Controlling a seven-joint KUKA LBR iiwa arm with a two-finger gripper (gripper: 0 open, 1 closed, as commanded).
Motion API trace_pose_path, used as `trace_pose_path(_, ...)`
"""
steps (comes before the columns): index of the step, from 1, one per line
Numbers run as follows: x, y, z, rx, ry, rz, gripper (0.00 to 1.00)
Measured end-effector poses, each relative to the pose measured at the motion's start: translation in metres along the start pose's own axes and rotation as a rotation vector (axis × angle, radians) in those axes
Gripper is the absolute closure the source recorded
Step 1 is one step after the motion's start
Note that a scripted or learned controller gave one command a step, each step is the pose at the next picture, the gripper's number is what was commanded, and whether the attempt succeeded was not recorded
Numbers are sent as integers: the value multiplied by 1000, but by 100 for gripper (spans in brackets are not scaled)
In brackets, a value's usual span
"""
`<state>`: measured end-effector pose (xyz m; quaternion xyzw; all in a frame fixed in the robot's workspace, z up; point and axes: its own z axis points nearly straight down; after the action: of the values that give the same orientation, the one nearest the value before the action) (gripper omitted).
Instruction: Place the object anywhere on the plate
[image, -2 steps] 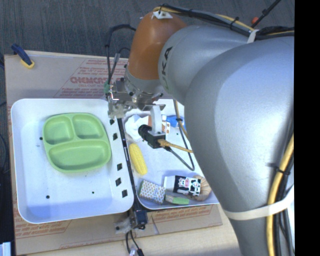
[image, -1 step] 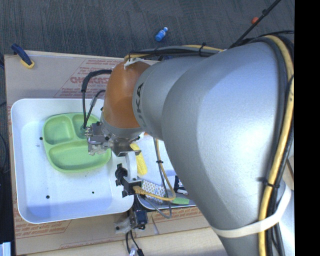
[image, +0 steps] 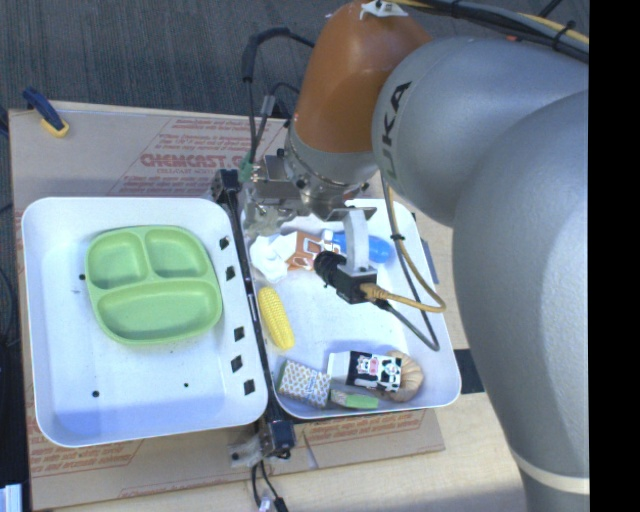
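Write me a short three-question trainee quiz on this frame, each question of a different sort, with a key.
1. True or false: the green divided plate lies in the left bin.
2. Multiple choice: the corn cob lies in the right bin (A) along the divider side, (B) at the far right corner, (C) on top of the plate.
3. Fill in: the plate has ___ compartments.

Key
1. True.
2. A; it lies along the bin's left wall, beside the divider.
3. Three: two small ones at the far side, one long one at the near side.
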<state>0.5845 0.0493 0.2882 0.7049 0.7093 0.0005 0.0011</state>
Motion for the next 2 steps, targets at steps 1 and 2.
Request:
trace_pose_path(1, -4, 71, -40, 1, 1, -1, 100)
trace_pose_path(2, 26, 4, -29, 4, 2, -1, 100)
